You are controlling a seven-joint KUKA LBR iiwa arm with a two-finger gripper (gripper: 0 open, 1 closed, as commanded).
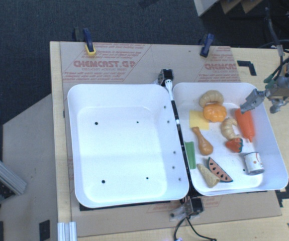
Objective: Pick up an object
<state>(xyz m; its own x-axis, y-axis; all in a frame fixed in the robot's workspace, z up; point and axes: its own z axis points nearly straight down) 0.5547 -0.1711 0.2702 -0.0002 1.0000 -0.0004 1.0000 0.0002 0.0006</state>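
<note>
The long orange plastic carrot lies near the right white bin's 2 o'clock edge, its long axis running roughly 12 to 6 o'clock, top end tipped slightly toward 11. The grey two-finger gripper reaches in from 3 o'clock, slanting down toward 8 o'clock, its tip just above the carrot's upper end; whether its fingers are open or closed cannot be told. The left white bin sits alongside.

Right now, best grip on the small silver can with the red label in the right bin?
Across the middle of the small silver can, coming from above. It lies tipped on its side near the right white bin's edge, apart from the strawberry, so its curved sides look free; slipping is possible.
</note>
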